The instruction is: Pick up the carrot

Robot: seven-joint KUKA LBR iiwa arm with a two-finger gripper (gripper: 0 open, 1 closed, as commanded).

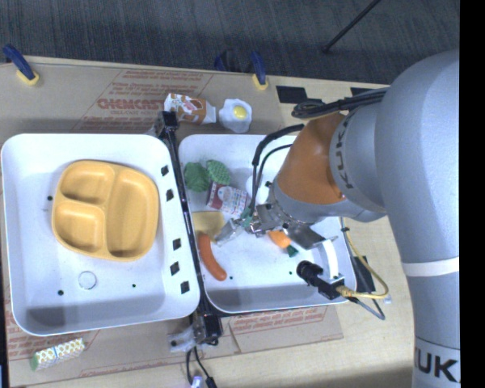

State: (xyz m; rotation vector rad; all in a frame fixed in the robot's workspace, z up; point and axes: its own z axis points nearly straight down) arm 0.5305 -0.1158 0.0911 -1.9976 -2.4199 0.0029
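Here the arm (364, 168) reaches into the right bin (250, 301), its pincer (259, 223) low among the clutter; whether it is wide or narrow cannot be told. The carrot (280, 238) lies just right of the pincer, touching or nearly so. A sausage (211, 259) lies to its lower left. The yellow tray (105, 208) sits well left, in the other bin (16, 241).

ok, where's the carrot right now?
Camera view: the carrot lies in the right bin, tucked under the gripper, right of the red sausage.
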